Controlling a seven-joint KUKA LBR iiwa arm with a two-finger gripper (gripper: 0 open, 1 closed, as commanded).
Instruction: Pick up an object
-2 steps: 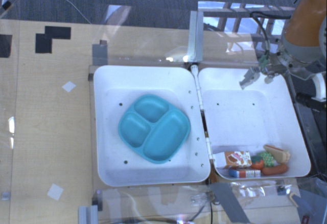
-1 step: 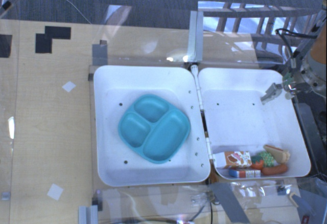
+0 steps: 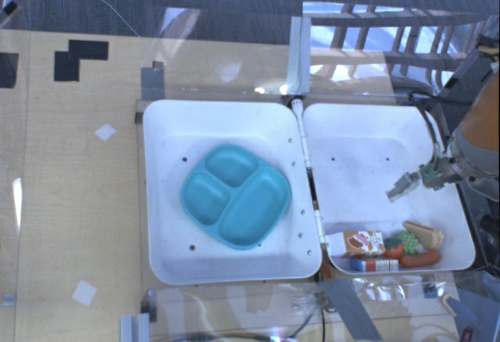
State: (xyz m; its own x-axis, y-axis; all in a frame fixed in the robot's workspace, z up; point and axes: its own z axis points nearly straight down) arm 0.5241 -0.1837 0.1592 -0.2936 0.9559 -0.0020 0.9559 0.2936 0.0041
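Landmark: round-cornered blue plastic plate [image 3: 237, 196] with three compartments, lying flat in the middle of the left shallow white bin [image 3: 164, 137].
Right shallow white bin [image 3: 359, 137]: just right of the plate's bin, the two rims touching along a central divider.
Two-finger gripper [image 3: 400, 188]: well right of the plate, at about its height in the view, hanging over the bare floor of the right bin; pale fingertips pointing left and down toward the plate's side; nothing seen between them.
Finger state: too small and blurred to judge, so cannot tell whether apart or together.
Arm [image 3: 476, 130]: grey, with orange band above the wrist, far right of the plate, reaching in over the right bin's far rim.
Objects to pick: clustered right of and below the plate, along the near wall of the right bin, apart from the gripper.
Small printed carton [image 3: 364, 241]: leftmost of the cluster, nearest the plate.
Flat white, blue and red packet [image 3: 373, 264]: just below the carton.
Green toy vegetable [image 3: 405, 241]: right of the carton.
Tan wedge-shaped toy [image 3: 424, 234]: farther right, touching the green piece.
Red-orange sausage-shaped toy [image 3: 419, 259]: below the wedge, farthest from the plate.
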